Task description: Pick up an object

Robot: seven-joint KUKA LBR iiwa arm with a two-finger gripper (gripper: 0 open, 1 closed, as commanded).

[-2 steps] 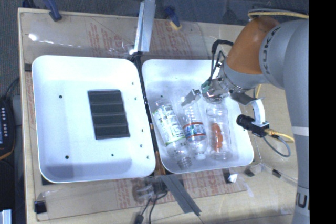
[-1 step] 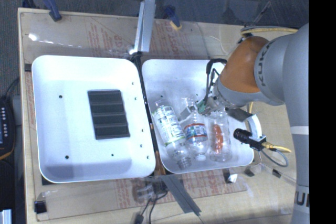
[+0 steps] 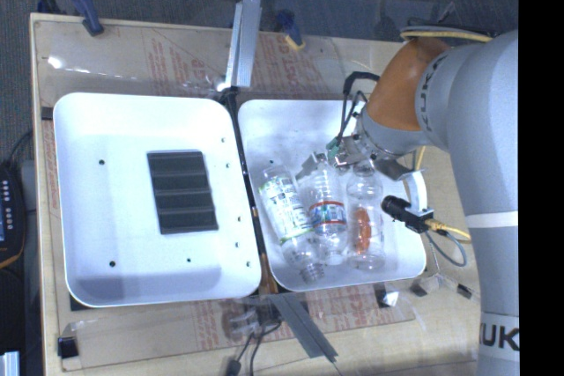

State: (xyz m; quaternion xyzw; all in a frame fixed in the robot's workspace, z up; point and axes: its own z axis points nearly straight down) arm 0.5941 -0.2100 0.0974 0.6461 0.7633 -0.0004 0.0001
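Two-finger gripper [image 3: 319,163], finger state indeterminable, sits low among clear plastic bottles [image 3: 328,216] in the right white bin [image 3: 264,123]. No object visibly held; pick outstanding.

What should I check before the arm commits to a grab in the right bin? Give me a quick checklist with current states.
1. Gripper over the right bin: ok.
2. Targets present: clear bottles, one with a red band, one with orange contents, one green-labelled: ok.
3. Bottles apart enough for a clean grasp: not ok, they lie crowded together.
4. Finger state: cannot tell.
5. Anything already held: cannot tell.
6. Left bin holding a dark ridged block, out of the path: ok.
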